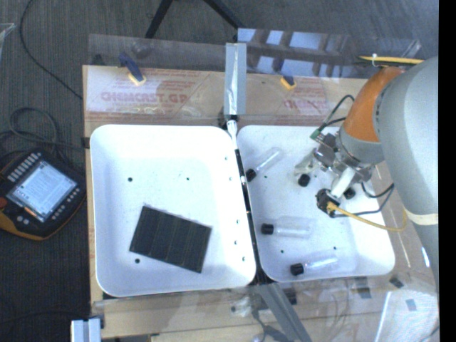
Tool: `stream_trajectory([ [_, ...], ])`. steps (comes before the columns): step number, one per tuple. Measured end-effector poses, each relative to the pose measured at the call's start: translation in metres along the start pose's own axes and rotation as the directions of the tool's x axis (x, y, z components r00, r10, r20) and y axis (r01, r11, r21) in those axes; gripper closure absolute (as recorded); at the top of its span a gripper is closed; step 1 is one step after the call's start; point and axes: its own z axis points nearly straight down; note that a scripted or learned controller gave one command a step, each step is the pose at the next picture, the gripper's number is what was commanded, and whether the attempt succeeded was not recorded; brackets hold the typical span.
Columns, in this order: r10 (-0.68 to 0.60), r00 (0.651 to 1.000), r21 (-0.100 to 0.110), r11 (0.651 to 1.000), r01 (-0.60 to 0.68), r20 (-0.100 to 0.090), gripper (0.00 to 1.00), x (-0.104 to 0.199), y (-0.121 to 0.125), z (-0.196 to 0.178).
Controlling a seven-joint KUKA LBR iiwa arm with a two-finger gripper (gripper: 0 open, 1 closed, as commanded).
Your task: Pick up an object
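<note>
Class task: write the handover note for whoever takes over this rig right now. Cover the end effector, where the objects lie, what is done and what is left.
End effector: over the upper right part of the right bin; no object visibly in its grip.
Right bin: three clear, black-capped tubes lying flat: upper tube, middle tube, lower tube.
Left bin: one dark flat panel.
Done: nothing lifted, as far as the view shows.
Left: pick up an object; the upper tube looks nearest.
</note>
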Motion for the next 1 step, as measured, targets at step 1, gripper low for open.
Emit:
stream_trajectory([
  [1, 0.092, 0.996, 0.010, 0.996, -0.092, 0.008, 0.00, -0.0079, 0.0166, -0.1165],
])
